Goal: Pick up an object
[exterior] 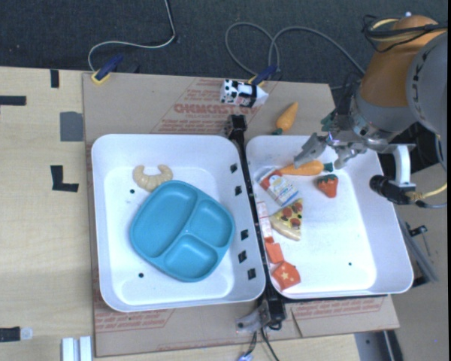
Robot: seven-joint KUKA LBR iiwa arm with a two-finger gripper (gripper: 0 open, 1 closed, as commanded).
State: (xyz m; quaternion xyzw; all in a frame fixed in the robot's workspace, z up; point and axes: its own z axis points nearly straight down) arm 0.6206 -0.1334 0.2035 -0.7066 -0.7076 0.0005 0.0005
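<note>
Cardboard [203,107] covers the bench under both white bins, printed in faded red, with a wooden tabletop [30,201] marked by black tape pieces stretching out toward nine o'clock. Dark carpet [75,13] runs along the twelve o'clock edge, where grey cables [165,21] loop down to blue-and-yellow clips at the cardboard's rim.

From my remote seat I see the gripper [325,153] low over the right bin [361,239], at its twelve o'clock end, its fingers spread and angled down beside the toy carrot [302,169], which lies just at seven o'clock of the fingertips. I cannot tell whether a finger touches it. A strawberry [328,185] sits just at four o'clock of the carrot. Toward the bin's centre lie a small carton [283,190], a pizza slice [289,220] and, near six o'clock, an orange star block [283,274].

The left bin [113,156] holds a blue divided plate [182,230] with a croissant [152,176] at its eleven o'clock. Outside the bins, a second carrot [286,116] and a black-and-white cow toy [240,92] rest on the cardboard.
</note>
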